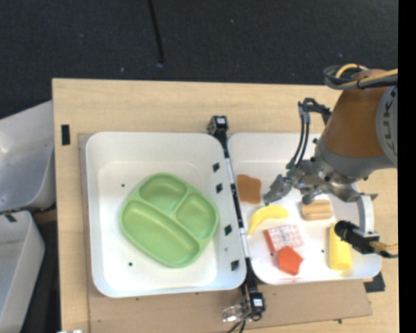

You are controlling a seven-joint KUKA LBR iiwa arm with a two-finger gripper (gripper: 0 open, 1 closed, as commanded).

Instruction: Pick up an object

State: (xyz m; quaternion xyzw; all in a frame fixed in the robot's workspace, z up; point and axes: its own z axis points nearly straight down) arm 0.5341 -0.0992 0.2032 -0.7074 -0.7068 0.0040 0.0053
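Banana [269, 216] lies beside a red-patterned packet [283, 238], print unreadable.

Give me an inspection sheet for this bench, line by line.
Surface: wooden bench bearing two shallow white bins, left bin and right bin.
Job's things: in right bin, brown block, yellow banana, tan block, red-patterned box, orange-red block, yellow cylinder.
Clutter: green divided plate in left bin.
Grippers: pincer above right bin, nothing visibly held.
Cables: black cable beside arm.
Surroundings: dark floor.
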